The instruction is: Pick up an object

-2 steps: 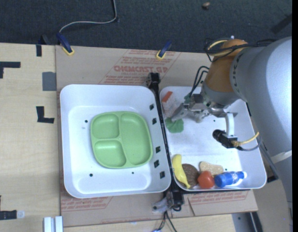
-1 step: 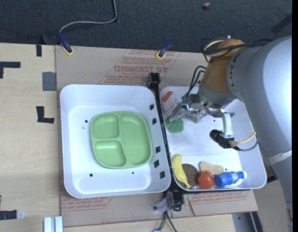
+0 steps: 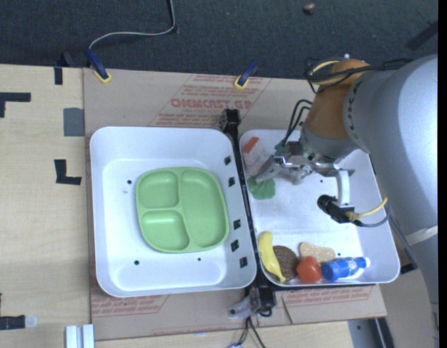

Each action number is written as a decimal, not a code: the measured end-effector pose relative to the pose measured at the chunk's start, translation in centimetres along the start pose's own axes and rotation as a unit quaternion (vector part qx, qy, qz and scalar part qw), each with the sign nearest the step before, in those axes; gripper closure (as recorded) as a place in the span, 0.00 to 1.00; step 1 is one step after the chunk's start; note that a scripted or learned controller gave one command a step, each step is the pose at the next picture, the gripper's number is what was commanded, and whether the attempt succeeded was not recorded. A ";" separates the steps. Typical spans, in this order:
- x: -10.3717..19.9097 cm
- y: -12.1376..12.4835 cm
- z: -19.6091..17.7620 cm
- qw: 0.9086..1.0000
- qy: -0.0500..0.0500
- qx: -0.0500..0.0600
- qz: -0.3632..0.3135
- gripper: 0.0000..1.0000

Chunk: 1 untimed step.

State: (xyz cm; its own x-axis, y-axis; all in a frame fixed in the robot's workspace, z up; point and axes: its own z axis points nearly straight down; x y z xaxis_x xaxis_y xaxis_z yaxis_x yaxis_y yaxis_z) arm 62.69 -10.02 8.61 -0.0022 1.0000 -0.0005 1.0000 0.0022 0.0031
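Note:
My gripper point(image 3: 264, 172) reaches into the upper left part of the right bin point(image 3: 383, 252), just above a small green object point(image 3: 264, 189) that lies on the bin floor. An orange piece point(image 3: 249, 146) sits in that bin's far left corner, beside the gripper. Along the near wall lie a yellow banana point(image 3: 268, 255), a brown round item point(image 3: 284, 258), a red tomato point(image 3: 308, 270), a tan bread slice point(image 3: 318, 251) and a blue bottle point(image 3: 345, 267). I see nothing held in the gripper.
The left bin point(image 3: 107, 194) holds a light green divided plate point(image 3: 183, 209). A black divider point(image 3: 238, 187) with clips runs between the bins. The grey arm point(image 3: 398, 136) covers the right bin's far right side, with cables point(image 3: 347, 212) hanging over it.

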 end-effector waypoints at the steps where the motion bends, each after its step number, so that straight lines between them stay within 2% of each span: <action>1: 0.3 -0.8 0.0 1.000 -0.001 -0.001 0.001 0.00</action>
State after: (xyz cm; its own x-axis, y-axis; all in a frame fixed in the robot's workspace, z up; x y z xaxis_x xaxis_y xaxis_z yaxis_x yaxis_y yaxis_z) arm 61.90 -9.71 8.63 -0.0004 1.0000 -0.0031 1.0000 0.0004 0.0049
